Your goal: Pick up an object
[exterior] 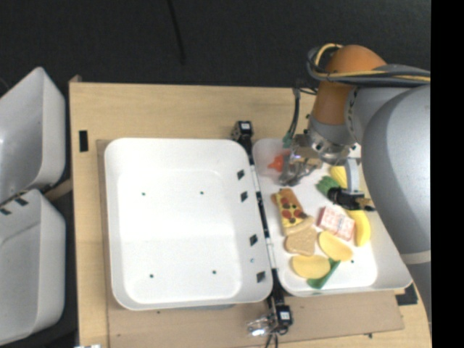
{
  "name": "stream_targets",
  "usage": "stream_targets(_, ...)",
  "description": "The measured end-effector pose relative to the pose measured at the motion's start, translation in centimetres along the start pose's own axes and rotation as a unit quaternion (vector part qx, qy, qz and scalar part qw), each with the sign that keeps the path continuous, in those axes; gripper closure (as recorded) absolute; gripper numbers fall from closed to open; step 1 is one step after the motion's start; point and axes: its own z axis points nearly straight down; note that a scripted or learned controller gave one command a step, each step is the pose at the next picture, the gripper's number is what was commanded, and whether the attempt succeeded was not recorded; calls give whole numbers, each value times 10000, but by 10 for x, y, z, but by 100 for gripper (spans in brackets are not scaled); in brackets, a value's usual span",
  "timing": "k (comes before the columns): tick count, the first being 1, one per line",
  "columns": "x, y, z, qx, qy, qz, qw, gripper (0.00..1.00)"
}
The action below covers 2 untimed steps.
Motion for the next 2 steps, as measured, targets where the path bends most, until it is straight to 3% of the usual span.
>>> stream_targets(1,0,-53,0,-262,7,-43,9996,100)
stream_targets(2,81,-4,-146,-376,16,-97,9992,100)
